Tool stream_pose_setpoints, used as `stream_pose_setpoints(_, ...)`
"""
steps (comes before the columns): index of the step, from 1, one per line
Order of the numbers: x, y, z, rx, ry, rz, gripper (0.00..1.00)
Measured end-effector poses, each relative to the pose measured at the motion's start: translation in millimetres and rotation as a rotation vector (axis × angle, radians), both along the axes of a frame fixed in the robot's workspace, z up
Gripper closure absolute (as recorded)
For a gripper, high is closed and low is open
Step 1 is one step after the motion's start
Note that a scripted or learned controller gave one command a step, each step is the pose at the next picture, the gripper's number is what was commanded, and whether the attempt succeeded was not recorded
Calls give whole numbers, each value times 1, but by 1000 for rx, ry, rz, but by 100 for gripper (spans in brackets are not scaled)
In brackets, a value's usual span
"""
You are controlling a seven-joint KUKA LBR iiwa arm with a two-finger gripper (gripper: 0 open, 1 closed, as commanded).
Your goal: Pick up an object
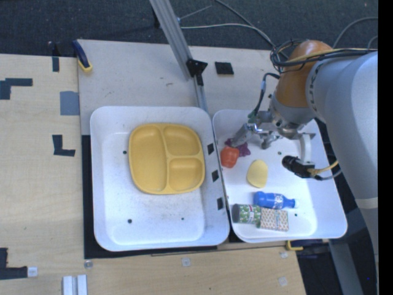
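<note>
Hovering over the right bin, the end effector sits just above a purple object beside a red-orange ball; whether it is open or closed cannot be told. The purple piece looks small, light and probably soft, so a pinch across its middle seems best.

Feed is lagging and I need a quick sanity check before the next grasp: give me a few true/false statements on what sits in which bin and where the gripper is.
1. The yellow divided plate lies in the left bin. True.
2. The blue bottle stands on the plate. False: it lies in the right bin.
3. The gripper is over the right bin. True.
4. The orange-red object is in the left bin. False: right bin.
</note>
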State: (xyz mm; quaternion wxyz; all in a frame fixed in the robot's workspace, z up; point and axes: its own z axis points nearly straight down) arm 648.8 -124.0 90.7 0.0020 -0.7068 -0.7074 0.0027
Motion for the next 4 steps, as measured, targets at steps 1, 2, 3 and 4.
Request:
stream_pose_setpoints(1, 2, 1, 14, 0, -4, 2, 100)
stream_pose_setpoints(2, -5, 5, 73, 1, -10, 1, 100)
stream_pose_setpoints(3, -4, 6, 127, 0, -11, 0, 100)
stream_pose_setpoints(4, -20, 64, 122, 3, -5, 5, 100)
